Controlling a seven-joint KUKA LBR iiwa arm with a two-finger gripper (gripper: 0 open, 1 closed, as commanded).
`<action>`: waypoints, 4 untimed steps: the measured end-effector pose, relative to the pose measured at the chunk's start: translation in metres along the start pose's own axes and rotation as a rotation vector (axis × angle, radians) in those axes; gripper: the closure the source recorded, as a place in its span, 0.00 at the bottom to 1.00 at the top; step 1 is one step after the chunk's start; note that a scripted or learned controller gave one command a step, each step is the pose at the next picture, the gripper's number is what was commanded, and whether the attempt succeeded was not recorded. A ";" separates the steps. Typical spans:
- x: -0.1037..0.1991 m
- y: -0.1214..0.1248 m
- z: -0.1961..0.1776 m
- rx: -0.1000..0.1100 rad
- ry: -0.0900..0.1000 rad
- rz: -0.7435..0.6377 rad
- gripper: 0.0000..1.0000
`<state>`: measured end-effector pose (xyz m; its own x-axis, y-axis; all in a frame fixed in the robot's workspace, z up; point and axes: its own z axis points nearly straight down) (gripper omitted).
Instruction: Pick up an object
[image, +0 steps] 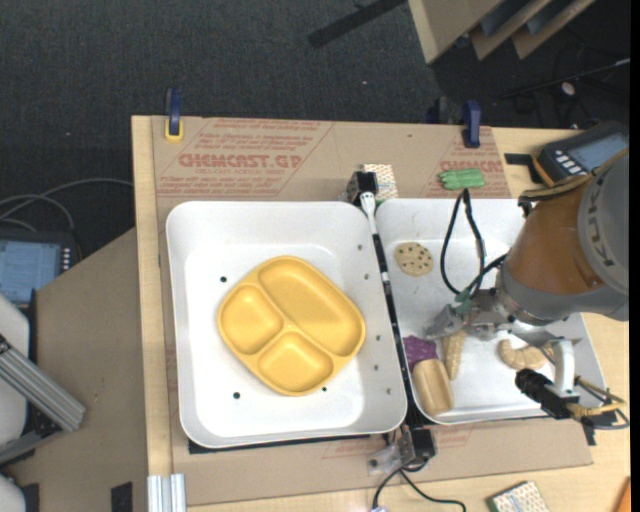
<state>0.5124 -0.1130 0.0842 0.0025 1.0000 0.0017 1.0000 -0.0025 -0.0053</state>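
Cone (455, 355), pale and tapered, looks the likeliest pick; it lies in the right bin (482, 402) with its wide end just under the gripper (462, 322), and whether the gripper is spread or pressed together I cannot tell. Crowding is the risk; a purple scrap (418, 349) sits just left of the cone and a tan block (432, 386) touches or nearly touches its tip, so a slanted descent could nudge those instead; the smooth taper might also squirt out when squeezed. Beyond the cone, a black cable (465, 240) loops down to the wrist and could snag; the cookie (413, 258) lies well apart.
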 end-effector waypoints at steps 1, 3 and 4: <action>0.000 0.003 -0.011 -0.008 -0.003 -0.001 1.00; -0.032 0.064 -0.001 -0.006 -0.003 -0.003 0.00; -0.011 -0.019 0.000 0.003 0.002 0.000 0.00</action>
<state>0.4931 -0.1245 0.0840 0.0022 1.0000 0.0033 1.0000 -0.0021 -0.0080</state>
